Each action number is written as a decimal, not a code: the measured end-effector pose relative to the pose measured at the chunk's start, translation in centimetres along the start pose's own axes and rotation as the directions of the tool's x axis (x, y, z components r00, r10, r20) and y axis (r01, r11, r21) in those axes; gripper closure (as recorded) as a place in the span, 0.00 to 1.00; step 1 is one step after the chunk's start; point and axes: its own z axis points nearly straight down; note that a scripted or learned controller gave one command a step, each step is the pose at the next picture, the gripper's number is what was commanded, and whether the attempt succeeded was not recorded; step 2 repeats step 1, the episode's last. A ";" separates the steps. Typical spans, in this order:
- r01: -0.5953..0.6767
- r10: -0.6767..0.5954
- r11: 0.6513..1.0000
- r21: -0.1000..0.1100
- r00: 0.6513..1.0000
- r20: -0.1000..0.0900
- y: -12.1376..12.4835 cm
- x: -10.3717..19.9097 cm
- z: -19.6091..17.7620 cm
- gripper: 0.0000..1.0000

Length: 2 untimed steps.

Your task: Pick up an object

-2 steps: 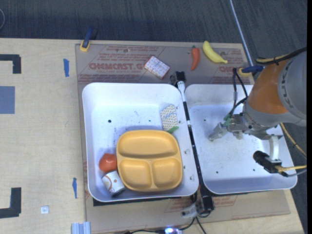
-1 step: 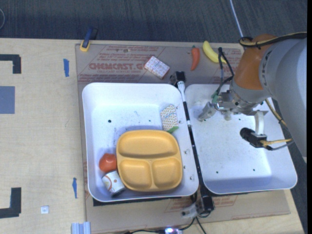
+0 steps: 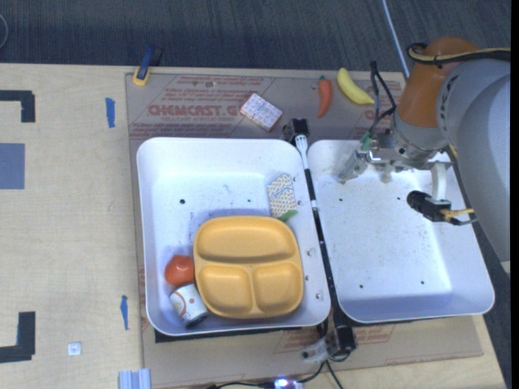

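trouble could come from position: the claw (image 3: 366, 167), its opening not possible to tell and nothing seen in it, hangs over the right bin (image 3: 389, 258) while the yellow plate (image 3: 247, 266), red ball (image 3: 179, 270) and small can (image 3: 188, 302) lie in the left bin (image 3: 211, 168), so closing here likely catches air.

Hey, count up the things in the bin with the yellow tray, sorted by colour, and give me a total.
Yellow: 1, divided tray
Orange-red: 1, round toy
White and orange: 1, small can
Pale patterned: 1, pouch
Total: 4
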 end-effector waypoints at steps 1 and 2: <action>-0.002 0.002 1.000 0.003 1.000 -0.001 -5.1 -1.2 -1.2 0.00; -0.002 0.002 1.000 0.003 1.000 -0.001 -5.1 -1.2 -1.2 0.00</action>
